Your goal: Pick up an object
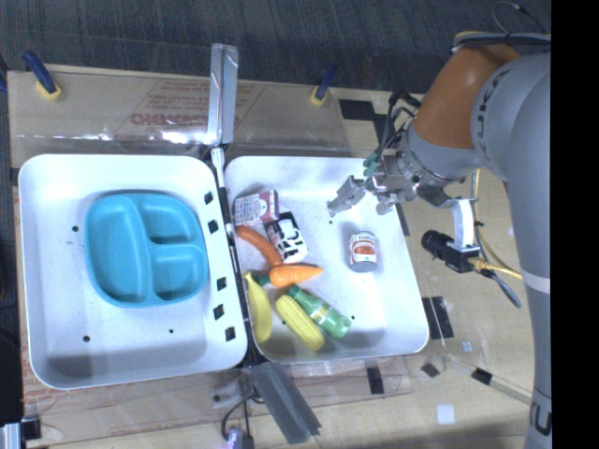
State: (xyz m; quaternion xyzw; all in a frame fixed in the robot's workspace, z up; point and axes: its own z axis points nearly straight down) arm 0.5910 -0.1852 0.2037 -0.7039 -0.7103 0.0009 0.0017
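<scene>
Objects crowd your right white bin (398, 330): one small can (363, 251), one orange carrot (295, 274), one yellow banana (259, 307), one corn cob (299, 321). Your tool (365, 197) hangs above, fingers spread, pinching nothing.

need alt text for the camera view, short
A grey arm's gripper hangs over the right white bin, which holds a small can, carrot, banana, corn cob, green bottle and small cartons. The left white bin holds a blue divided tray.
</scene>
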